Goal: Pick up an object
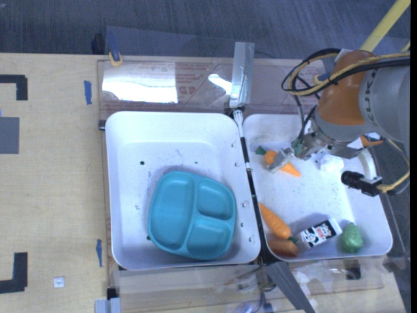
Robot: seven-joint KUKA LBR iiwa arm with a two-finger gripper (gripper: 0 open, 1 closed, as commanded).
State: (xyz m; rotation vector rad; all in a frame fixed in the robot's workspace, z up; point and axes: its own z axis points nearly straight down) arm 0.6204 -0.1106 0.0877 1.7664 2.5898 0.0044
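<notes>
Gripper [281, 158] sits low in the right bin [384, 223], upper-left part of it, w/ the grey arm [384, 103] and its orange band [342, 96] coming in from the right edge. Fingers look closed narrow around the small carrot [290, 169] — its orange body pokes out just below-right of the tips, touching them. Looks gripped, tho the contact spot is small and a bit blurred.

Rel. to the gripper:
- small green-topped bit [261, 152] just to its left, near the bin divider; can't tell what it is.
- bigger carrot [275, 222] well below, lying at a slant along the left wall of the same bin.
- another orange-brown piece [283, 245] further below, touching or nearly touching the bigger carrot's lower end, at the bin's bottom-left corner.
- black-and-white carton [320, 233] below and a bit right, tilted, just beside that brown piece.
- green lumpy object [352, 238] below-right, in the bin's bottom-right corner, near the carton but apart from it.
- black cable part [359, 182] off the arm, right of the gripper, over the bin's right side.

Left bin [130, 142] is far left of the gripper — holds a teal divided plate [193, 222] in its lower half, three compartments, lying flat. Yellow and black cables [309, 70] loop above the wrist.
</notes>
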